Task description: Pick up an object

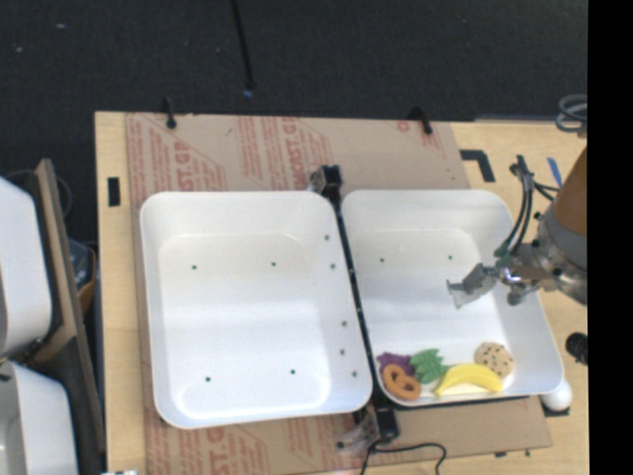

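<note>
A wooden bench [247, 151] on dark floor bears two white bins. In the right bin [425, 226], a banana [469, 379], cookie [494, 358], pretzel [401, 383] and green toy [428, 363] line its near wall. The gripper [473, 285] hangs above the bin's middle, well apart from them, fingers spread, grasping nothing.

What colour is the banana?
Yellow. The banana shows in the camera view, in the right bin.
</note>
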